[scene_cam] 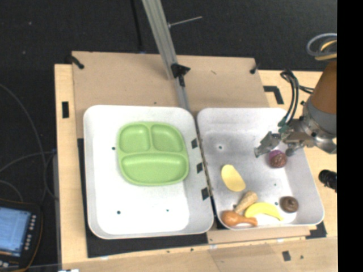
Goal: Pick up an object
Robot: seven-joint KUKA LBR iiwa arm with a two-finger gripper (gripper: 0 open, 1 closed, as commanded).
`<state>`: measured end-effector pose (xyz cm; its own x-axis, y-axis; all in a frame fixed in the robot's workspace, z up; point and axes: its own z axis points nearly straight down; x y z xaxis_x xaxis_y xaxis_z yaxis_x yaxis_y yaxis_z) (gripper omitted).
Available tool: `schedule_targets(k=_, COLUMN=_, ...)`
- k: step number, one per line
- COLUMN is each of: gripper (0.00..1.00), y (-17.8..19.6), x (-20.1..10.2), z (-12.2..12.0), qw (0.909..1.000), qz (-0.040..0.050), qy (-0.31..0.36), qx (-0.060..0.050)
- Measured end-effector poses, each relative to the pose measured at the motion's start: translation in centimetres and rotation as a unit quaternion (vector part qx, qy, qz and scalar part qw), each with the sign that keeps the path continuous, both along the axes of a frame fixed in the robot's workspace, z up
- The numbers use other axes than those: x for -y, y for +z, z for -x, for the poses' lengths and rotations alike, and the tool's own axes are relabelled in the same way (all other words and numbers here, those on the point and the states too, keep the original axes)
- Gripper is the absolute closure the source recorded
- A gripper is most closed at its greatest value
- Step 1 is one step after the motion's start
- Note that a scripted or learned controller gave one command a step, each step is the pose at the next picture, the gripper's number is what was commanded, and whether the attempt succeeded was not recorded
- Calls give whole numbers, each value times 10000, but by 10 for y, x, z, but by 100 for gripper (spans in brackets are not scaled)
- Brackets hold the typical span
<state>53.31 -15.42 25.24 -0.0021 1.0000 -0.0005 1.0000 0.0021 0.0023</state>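
From my remote seat I saw the gripper (276, 146) hanging over the right bin (249, 123), at about two o'clock within it, its fingers spread apart with nothing between them. A purple ball (277, 159) lay on the bin floor just beside the fingertips, at their six o'clock; I could not tell whether they touched it. Toward eight o'clock from the gripper sat a pale yellow disc (232, 177). Farther down, along the bin's near wall, a tan root (245, 201), an orange carrot (238, 219) and a yellow banana (264, 211) crowded together, with a brown doughnut (288, 204) at their three o'clock. At nine o'clock, the left bin (102, 208) carried a green divided plate (152, 153).
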Motion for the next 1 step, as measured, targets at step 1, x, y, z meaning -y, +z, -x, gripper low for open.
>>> schedule_targets(k=1, gripper=0, y=0, x=0, z=0, qw=10000, qz=-2, qy=-7, qx=0)
